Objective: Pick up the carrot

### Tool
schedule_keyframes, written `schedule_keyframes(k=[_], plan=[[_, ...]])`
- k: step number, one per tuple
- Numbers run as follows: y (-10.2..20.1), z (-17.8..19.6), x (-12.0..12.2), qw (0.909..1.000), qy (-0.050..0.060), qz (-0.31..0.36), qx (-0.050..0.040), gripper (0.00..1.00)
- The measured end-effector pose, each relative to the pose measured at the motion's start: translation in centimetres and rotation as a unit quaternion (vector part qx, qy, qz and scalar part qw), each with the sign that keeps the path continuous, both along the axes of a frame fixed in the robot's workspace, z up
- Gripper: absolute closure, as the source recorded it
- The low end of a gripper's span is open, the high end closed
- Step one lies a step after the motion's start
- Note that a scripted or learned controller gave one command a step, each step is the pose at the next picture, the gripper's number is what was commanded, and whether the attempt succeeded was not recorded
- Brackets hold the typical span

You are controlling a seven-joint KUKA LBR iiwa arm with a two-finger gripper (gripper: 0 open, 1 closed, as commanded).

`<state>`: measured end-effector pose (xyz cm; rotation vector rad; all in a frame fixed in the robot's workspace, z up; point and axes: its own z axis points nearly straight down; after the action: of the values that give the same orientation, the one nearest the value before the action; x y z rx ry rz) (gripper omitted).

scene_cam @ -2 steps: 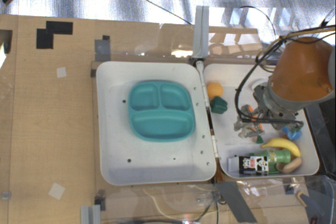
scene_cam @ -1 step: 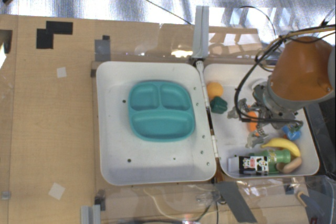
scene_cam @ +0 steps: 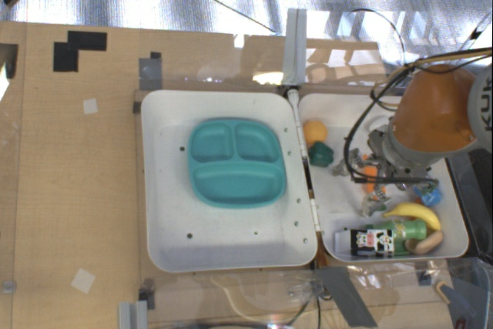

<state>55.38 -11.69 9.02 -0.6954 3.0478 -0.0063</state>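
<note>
The carrot point(scene_cam: 370, 172) shows as a small orange piece in the right bin point(scene_cam: 339, 239), directly under the pincer point(scene_cam: 375, 179), whose fingers I cannot tell to be spread or clenched. Nearer lie a banana point(scene_cam: 414, 213) and a green bottle point(scene_cam: 389, 237). An orange ball point(scene_cam: 314, 132) sits far left. The left bin point(scene_cam: 166, 243) carries 1 teal tray point(scene_cam: 237, 162).

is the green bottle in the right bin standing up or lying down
Lying down. The green bottle rests on its side along the right bin's near wall, beside the banana.
</note>
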Motion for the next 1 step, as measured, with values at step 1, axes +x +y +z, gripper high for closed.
schedule_keyframes(k=[1], plan=[[0.07, 1.33, 0.34, 1.0, -0.005, 0.0, -0.0006, 1.0]])
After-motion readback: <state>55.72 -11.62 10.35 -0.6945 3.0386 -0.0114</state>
